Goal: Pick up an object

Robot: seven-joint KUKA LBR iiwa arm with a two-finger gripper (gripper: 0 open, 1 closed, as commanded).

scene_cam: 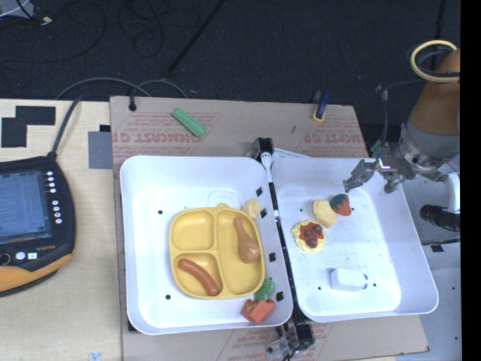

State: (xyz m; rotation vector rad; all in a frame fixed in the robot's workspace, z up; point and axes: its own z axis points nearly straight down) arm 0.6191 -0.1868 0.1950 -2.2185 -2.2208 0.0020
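Observation:
My gripper (374, 180) hangs over the upper right part of the right bin (409, 224), its two fingers spread open with nothing between them. Just below and left of it lies a cream toy with a red and green top (334, 207). A small round tart toy with red filling (310, 235) sits beside that. A white block (348, 279) rests near the bin's front. In the left bin (143, 201) a yellow divided plate (188, 235) carries a red sausage (199, 275) and a brown drumstick (246, 239).
An orange and green toy (258, 307) lies at the left bin's front right corner. A teach pendant (30, 216) sits at the far left. A green block (188, 122) and a blue clip (321, 105) lie on the cardboard behind the bins.

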